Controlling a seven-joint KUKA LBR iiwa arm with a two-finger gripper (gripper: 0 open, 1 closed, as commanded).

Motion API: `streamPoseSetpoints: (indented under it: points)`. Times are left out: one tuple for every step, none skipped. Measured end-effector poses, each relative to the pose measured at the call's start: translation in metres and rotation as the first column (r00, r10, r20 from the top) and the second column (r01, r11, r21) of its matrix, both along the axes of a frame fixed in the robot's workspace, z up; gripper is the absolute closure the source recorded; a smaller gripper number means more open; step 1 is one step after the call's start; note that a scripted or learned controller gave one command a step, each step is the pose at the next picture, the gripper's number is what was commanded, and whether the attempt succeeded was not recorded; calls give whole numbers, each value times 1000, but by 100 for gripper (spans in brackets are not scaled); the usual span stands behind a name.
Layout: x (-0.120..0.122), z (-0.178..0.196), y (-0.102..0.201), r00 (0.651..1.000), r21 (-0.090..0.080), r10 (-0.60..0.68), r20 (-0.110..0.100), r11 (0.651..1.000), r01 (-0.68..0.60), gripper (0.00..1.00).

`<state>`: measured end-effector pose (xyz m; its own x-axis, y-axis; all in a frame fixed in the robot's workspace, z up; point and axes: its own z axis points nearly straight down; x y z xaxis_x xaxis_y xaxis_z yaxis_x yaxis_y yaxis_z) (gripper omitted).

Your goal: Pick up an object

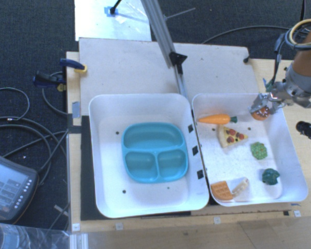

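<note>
The arm (305,74) is grey, with an orange band above the wrist and looped yellow and black cables; the gripper (263,108) looks metallic, though blurred.

A robotics lab test cell, not a home. A plywood bench (145,66) stands on dark carpet, with a blue clamp (72,65) at its upper-left edge. Loose black cables (20,128) trail across the floor at left, and a teach pendant (10,187) lies at lower left. A metal camera pole (160,27) slants up from mid-bench.
</note>
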<state>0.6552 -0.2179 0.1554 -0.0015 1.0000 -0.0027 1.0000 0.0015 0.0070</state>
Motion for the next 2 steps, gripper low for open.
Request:
streamPoseSetpoints:
  points:
    - [9, 49, 5, 1000, 0, 7, 2, 1000, -7, 100]
    - [10, 62, 5, 1000, 2, 6, -2, 1000, -6, 100]
